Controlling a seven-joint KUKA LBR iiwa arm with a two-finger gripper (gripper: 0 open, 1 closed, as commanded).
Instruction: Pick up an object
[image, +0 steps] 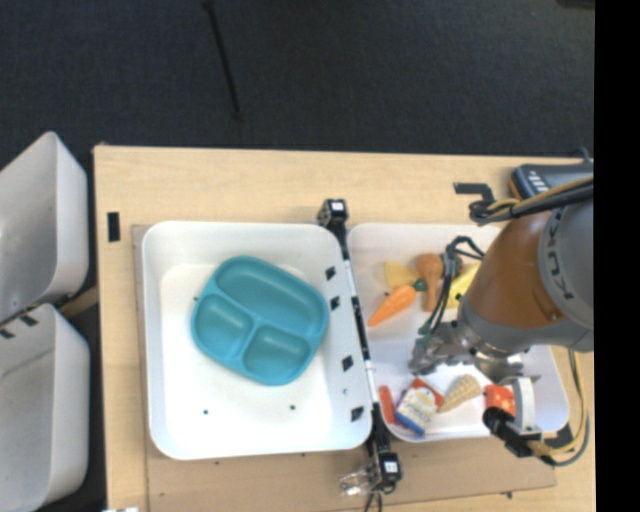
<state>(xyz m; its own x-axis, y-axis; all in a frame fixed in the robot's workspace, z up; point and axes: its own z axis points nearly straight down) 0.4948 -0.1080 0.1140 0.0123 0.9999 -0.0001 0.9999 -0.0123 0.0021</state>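
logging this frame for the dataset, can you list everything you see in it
bins: 2, white, side by side on the bench
divided plate: 1, teal, left bin
toy carrot: 1, orange, right bin
yellow piece: 1, right bin, above the carrot
cone-shaped piece: 1, tan, right bin, near edge
small carton: 1, white with red and blue, right bin, near edge
arm: 1, grey with orange band, over right bin
gripper: 1, dark, low in right bin

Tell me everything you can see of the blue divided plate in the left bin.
The blue divided plate is teal, plastic-looking, a rounded rectangle with three shallow compartments: one large, two smaller. It lies flat and right side up, turned at a slant, near the middle of the left bin. It touches only the bin floor.
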